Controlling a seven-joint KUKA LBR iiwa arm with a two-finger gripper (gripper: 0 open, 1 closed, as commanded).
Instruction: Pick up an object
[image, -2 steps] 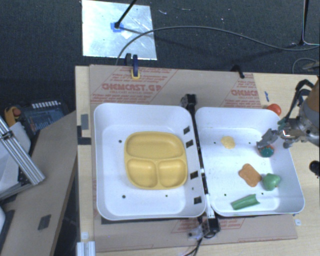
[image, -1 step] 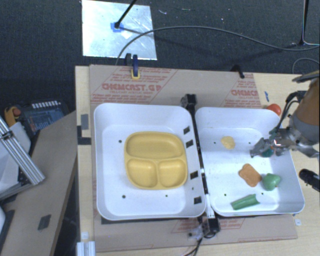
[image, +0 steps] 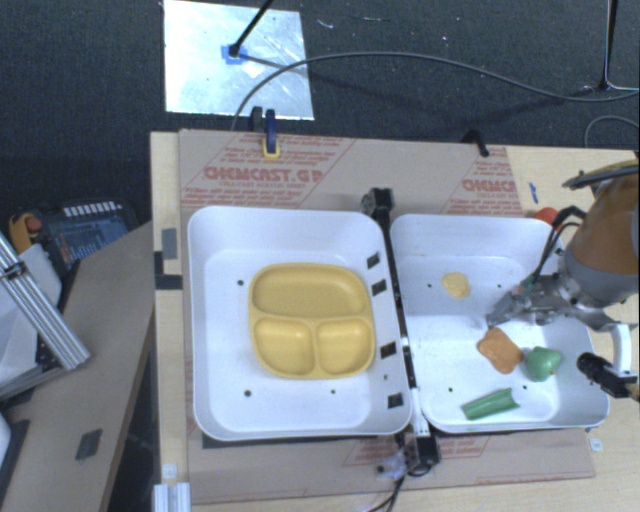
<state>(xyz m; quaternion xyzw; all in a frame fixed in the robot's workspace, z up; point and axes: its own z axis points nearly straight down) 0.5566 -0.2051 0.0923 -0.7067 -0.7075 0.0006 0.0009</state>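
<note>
In the right bin lie 4 small things: a pale yellow piece up near the middle, an orange block, a green round thing just right of the block, and a green stick near the front wall. The left bin holds a yellow tray with 3 compartments.

The arm reaches in from the right, and its gripper hangs low over the right bin, just above and beside the orange block's upper edge. How the hand stands, wide or narrow, I cannot tell; the tip is dark and blurred against the bin floor.

Nothing appears lifted: all 4 things seem to rest on the bin floor, and none shows in the gripper. So the pick looks not yet done. The approach seems nearly complete, with the orange block the likeliest target. What remains, by my reading, is to settle over it, close, and raise it clear.
</note>
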